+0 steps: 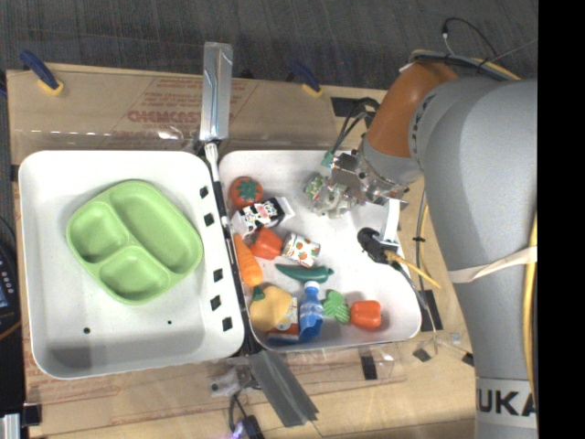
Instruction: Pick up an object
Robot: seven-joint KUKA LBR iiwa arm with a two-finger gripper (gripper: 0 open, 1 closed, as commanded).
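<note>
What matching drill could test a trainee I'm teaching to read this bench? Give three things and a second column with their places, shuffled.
Things:
1. green divided plate
2. tomato
3. blue bottle

Places:
A. near front edge of right bin
B. left bin
C. back left part of right bin, beside the divider

Pairs: 1-B, 2-C, 3-A

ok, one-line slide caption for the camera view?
KUKA arm's gripper low over the toy-filled right bin; green divided plate in the left bin.
</note>
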